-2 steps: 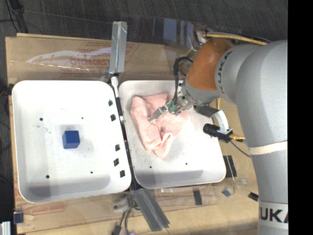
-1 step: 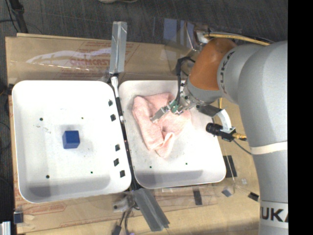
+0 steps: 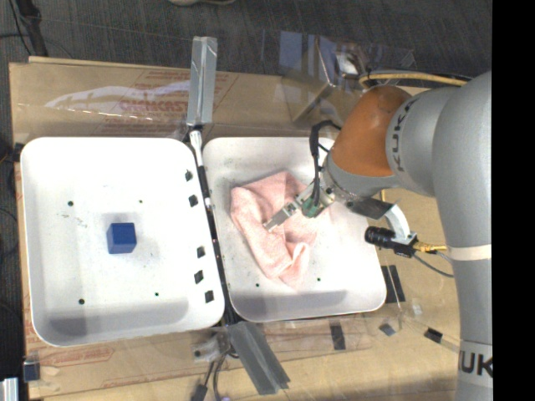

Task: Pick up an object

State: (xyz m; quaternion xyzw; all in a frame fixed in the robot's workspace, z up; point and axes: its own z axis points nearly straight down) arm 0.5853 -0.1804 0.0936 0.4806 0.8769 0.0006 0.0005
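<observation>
Cloth (image 3: 272, 228) lies right under your gripper (image 3: 288, 211) in the right bin (image 3: 359, 295) — long axis toward the near edge — fingers' spread untellable.

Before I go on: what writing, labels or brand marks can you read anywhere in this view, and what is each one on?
"KU": black letters on the arm, cut off at the frame's lower right.
Red printing on the cardboard sheet behind the left bin: too blurred to read.
Red printing on the cardboard edge in front of that bin: too small to read.
No text on the blue block, pink cloth or right bin.
</observation>
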